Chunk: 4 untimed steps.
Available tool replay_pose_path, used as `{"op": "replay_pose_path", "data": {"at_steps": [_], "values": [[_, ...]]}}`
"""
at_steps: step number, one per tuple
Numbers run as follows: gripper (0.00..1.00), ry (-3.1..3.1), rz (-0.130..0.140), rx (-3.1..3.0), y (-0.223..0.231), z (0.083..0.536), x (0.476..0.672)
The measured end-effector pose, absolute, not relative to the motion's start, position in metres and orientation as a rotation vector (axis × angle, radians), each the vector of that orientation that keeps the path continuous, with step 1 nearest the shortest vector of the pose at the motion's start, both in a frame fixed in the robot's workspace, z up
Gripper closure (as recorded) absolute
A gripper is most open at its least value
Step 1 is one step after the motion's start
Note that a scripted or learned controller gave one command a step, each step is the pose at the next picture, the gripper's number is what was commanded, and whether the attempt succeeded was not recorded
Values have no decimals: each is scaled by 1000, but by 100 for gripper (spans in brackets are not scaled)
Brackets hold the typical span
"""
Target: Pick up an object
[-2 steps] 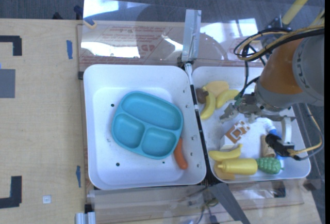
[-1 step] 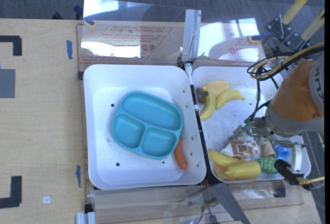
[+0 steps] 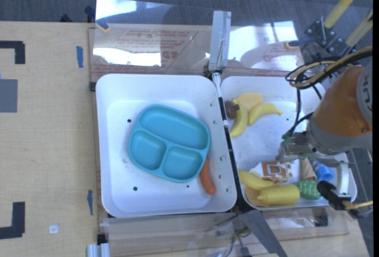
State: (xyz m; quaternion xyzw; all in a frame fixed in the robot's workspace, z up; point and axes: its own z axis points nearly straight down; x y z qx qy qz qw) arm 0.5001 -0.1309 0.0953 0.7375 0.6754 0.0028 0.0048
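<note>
At the near edge of the right white bin (image 3: 260, 131) lies a cluster of toy food: a yellow plastic bottle-shaped piece (image 3: 277, 194) on its side, with a green knobbly piece (image 3: 307, 189) touching its right end and a blue cap-like piece (image 3: 323, 172) just above that. A yellow curved banana-like piece (image 3: 252, 179) rests just left of the bottle, and a small white and orange printed carton (image 3: 275, 171) sits against it, towards the middle of the bin. Any of these could serve as the object to pick; all lie in the bin.

The gripper (image 3: 292, 152) hangs directly above the carton, at the end of the grey arm with its orange band (image 3: 343, 108) coming in from the right. Whether its claw is spread or pressed together I cannot tell, and nothing is visibly held.

In the left white bin (image 3: 112, 131), a small orange carrot-shaped piece (image 3: 206, 179) lies near the front right corner, touching the edge of a blue three-compartment plastic tray (image 3: 169, 142) that takes up the bin's middle.

Farther back in the right bin, two yellow toy bananas (image 3: 251, 109) lie together close to the dividing wall, with a small brown piece (image 3: 231, 109) just beside them on the left.
</note>
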Motion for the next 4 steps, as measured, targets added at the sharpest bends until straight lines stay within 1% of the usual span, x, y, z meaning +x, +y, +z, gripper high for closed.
{"op": "replay_pose_path", "data": {"at_steps": [1, 2, 3, 4], "values": [[100, 2441, 0, 1976, -81, 182, 490], [0, 2442, -1, 1978, -81, 182, 489], [0, 2341, 25, 2063, -108, 116, 490], [0, 2291, 62, 2097, -105, 107, 499]]}}
